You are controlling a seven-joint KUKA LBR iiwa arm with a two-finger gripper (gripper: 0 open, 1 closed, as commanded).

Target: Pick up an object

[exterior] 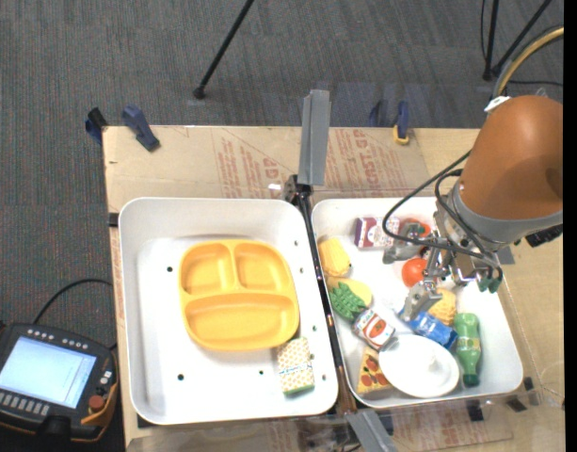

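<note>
A yellow divided tray (239,295) is lying in the middle of the left bin (137,252), and every other place here is being given from that tray. Just off its lower right corner, a small patterned box (296,365) is resting on the bin floor. Across the divider to the tray's right, the right bin (349,213) is holding a crowd of toy foods: a yellow piece (334,257) and a green one (345,301) nearest the tray, then a red-and-white can (374,328), a pizza slice (370,373), a white plate (419,365), a blue packet (433,329), a red tomato (415,271) and, farthest right, a green bottle (469,347). The gripper (422,301) is hanging low over the can and the blue packet, far right of the tray; whether it is spread or pinching anything cannot be told.
</note>
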